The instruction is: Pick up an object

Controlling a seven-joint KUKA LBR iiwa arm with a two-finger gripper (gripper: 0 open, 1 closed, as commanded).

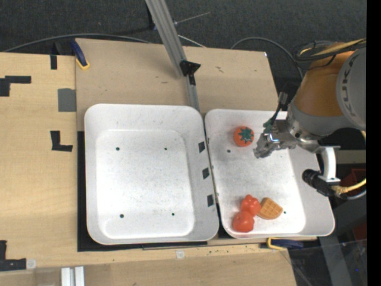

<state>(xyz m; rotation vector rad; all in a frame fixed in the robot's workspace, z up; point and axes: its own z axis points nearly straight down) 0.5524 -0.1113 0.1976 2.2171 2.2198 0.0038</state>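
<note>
the gripper [264, 149] hangs over the right bin [280, 174], just right of the tomato [243, 136] at upper centre-right; a waffle [269, 208] lies lower down.

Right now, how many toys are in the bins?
3, all in the right bin: a tomato near the gripper, and a red toy beside an orange waffle at the front.

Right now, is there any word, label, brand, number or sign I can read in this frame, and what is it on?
None can be read.
The grey and orange robot arm shows part of a dark marking at the picture's edge, cut off and too blurred to read.
The two shallow white plastic bins bear only dark specks.
</note>
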